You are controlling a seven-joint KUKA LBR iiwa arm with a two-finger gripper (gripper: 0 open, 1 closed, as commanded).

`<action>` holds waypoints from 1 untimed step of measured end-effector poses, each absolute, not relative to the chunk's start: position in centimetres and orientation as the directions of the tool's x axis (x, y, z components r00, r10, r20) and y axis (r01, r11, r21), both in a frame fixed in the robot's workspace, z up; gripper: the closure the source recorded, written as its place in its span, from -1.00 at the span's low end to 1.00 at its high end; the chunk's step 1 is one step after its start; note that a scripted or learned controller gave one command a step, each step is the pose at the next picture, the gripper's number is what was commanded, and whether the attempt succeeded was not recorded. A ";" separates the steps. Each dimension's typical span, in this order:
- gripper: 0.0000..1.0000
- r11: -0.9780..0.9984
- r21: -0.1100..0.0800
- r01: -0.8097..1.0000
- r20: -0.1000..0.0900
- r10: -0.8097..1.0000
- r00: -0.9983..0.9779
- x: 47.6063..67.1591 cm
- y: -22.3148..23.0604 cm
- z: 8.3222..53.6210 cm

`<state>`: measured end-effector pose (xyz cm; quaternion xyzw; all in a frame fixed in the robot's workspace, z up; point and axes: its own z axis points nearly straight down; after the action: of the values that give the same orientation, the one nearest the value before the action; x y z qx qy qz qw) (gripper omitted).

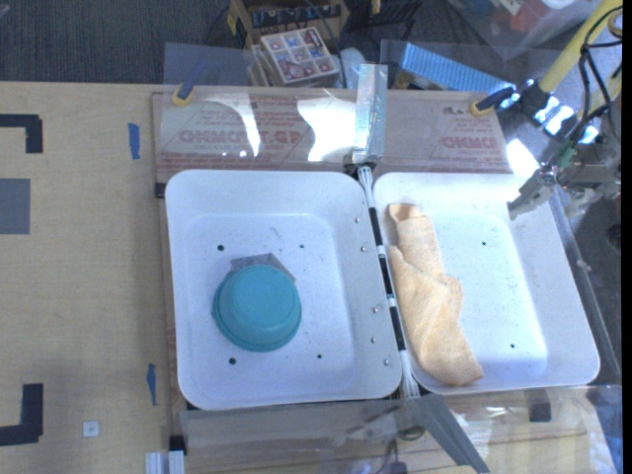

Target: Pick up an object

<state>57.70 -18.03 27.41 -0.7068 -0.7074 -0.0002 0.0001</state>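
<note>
Item one: my pale grey angular metal gripper [526, 196], narrow, tapering to a point, its outline blurred. Item two: my thin black cables [591, 87], looping loosely above it. Item three: my smooth yellow hose [576, 42], straight. Screws and markings: too small to tell.

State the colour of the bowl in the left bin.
Teal bowl, upside down, seen in the camera view.
</note>
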 end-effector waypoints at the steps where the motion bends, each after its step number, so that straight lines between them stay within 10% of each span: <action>1: -1.00 -0.130 -0.001 0.991 0.000 0.991 0.130 57.3 -13.1 11.7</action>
<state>57.26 -13.12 11.74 -0.7517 -0.6595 0.0002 0.0003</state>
